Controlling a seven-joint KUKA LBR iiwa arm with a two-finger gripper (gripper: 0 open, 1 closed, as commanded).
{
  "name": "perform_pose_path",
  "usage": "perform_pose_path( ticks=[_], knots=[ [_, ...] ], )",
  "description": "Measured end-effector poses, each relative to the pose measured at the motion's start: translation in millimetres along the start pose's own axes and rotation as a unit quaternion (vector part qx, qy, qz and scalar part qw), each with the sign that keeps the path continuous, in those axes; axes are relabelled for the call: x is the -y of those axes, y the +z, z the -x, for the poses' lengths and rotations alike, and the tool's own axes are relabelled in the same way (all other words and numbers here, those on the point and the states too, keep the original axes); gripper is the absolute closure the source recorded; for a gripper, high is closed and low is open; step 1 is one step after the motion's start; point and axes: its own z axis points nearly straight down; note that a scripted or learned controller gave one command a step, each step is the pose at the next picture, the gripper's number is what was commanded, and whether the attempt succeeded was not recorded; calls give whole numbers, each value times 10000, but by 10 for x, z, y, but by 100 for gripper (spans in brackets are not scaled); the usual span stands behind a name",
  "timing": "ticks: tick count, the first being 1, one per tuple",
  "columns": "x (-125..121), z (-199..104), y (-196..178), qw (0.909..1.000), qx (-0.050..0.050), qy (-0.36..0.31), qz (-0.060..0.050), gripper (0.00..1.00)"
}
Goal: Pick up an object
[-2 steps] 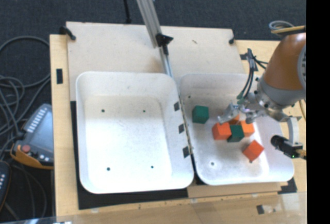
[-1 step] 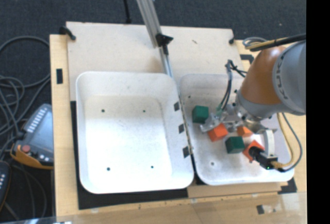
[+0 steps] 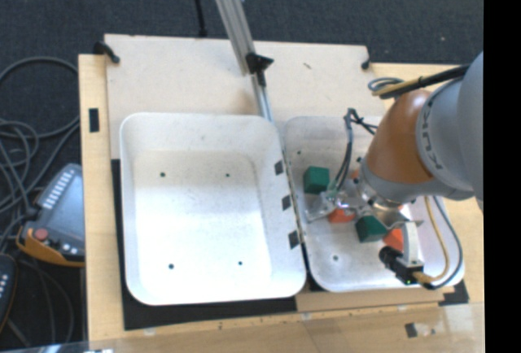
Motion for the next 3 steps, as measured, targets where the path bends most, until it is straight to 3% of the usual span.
perform_pose_path(
  ticks=[1,2,3],
  knots=[
    [-15,19,-110,10000,-1,33,17,100],
    [74,-842,-1011,10000,-54,-62,-28,100],
    [19,-1686,-1465,10000,-57,-63,-48,100]
  ],
)
